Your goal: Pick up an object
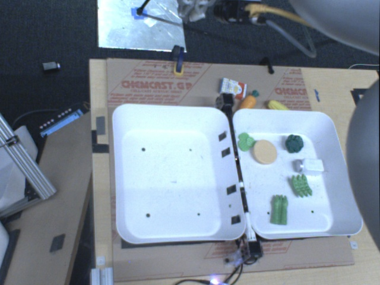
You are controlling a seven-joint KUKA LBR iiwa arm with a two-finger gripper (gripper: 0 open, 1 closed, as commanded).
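The right bin [332,218] holds several small toys: a light green round piece [245,141], a tan disc [265,152], a dark green broccoli-like lump [294,143], a white and grey block [312,166], a ridged green piece [301,186] and a green bundle like asparagus [279,209]. My gripper [198,3] hangs high at the top of the view, beyond the far edge of the bench and well away from both bins. Nothing shows in it.
The left bin [127,177] lies beside the right one, joined by a black hinge strip [236,171]. On the cardboard behind the bins lie an orange carrot toy [247,102], a yellow piece [276,105], a small white and red box [233,88] and a blue-yellow clamp [177,60].
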